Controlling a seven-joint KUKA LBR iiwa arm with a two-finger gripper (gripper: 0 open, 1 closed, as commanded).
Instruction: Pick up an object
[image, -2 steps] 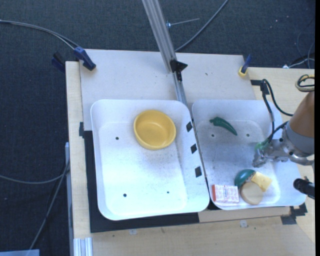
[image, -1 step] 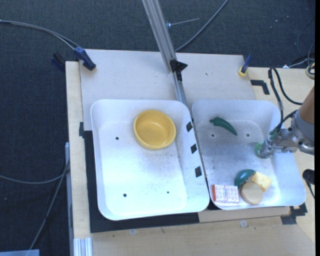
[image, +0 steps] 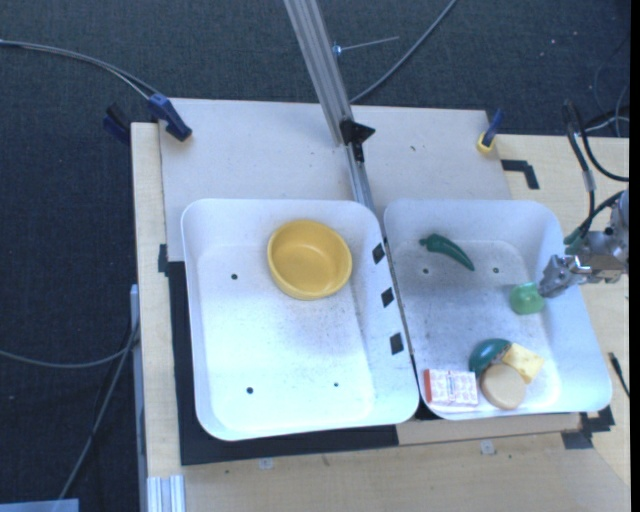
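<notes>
My gripper (image: 553, 279) reaches in from the right edge, low over the right side of the right bin (image: 470, 215). Its tip is right against a small light green ball (image: 524, 298), which lies just to its lower left. Whether the ball is gripped cannot be made out. Elsewhere in this bin, a dark green pepper (image: 447, 249) lies toward the back. At the front sit a teal object (image: 488, 352), a yellow wedge (image: 524, 361), a tan round piece (image: 502, 387) and a red and white box (image: 451, 387).
The left bin (image: 290, 370) holds a yellow bowl (image: 309, 259) near its back. A metal pole (image: 325, 70) slants down to the gap between the bins. Blue and yellow clamps (image: 168, 115) grip the board's back corners. Cables hang at the right.
</notes>
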